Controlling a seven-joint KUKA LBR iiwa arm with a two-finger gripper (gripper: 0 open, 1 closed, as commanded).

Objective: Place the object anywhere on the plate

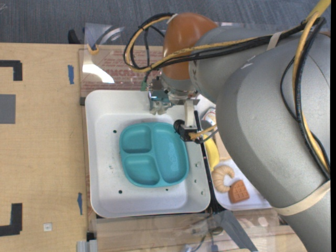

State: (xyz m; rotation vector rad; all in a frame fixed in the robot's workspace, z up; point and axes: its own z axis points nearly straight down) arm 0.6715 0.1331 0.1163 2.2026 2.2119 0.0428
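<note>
Grey arm [273, 125] carries its pincer [159, 103], spread or pinching I cannot tell, with the teal plate [155, 154] just nearside of it and the banana [211, 152], the likely object, lying to its right, so I would centre over a compartment before letting go.

Light is even and fairly bright, falling from above; the white bin [100, 156] is pale but keeps its detail; a hard glare lies on the clear sheet [102, 67] at the top of the bench; the orange band [189, 33] carries a soft sheen; shadows are faint, a thin one under the teal plate [155, 154]; the big grey arm [273, 119], close to the lens, looks soft and smooth; the picture is slightly grainy, with small things at lower right blurred.
</note>
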